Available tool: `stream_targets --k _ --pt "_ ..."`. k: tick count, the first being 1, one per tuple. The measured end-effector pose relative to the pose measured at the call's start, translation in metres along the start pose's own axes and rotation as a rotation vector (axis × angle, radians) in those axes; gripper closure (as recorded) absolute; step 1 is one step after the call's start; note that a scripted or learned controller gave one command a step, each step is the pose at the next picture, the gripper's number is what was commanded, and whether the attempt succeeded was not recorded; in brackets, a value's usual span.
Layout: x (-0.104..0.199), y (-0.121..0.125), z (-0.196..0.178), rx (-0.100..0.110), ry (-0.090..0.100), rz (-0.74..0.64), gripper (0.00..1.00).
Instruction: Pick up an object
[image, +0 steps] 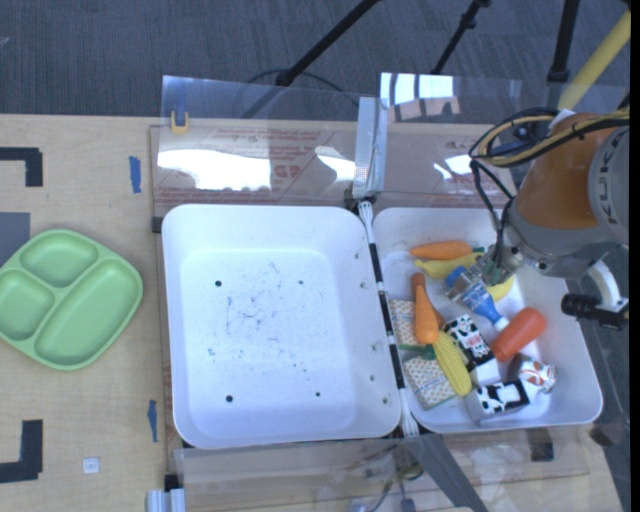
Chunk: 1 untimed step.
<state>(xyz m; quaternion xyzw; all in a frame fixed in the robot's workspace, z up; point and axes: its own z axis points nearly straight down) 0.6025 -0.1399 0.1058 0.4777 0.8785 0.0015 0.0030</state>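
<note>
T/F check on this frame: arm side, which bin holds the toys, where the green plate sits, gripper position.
1. The toys lie in the left bin. False: they lie in the right bin.
2. The green plate sits outside the bins, to their left. True.
3. The gripper is over the right bin. True.
4. The corn is on the plate. False: it is in the right bin.
5. An orange carrot lies near the bins' shared edge. True.

gripper (492, 268) low over the right bin (580, 385) — toys heaped beneath.
</note>
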Motion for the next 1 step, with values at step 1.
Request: stream_targets --k 1 --pt "0.0665 0.117 -0.0797 0.002 0.002 -0.004 1.0"
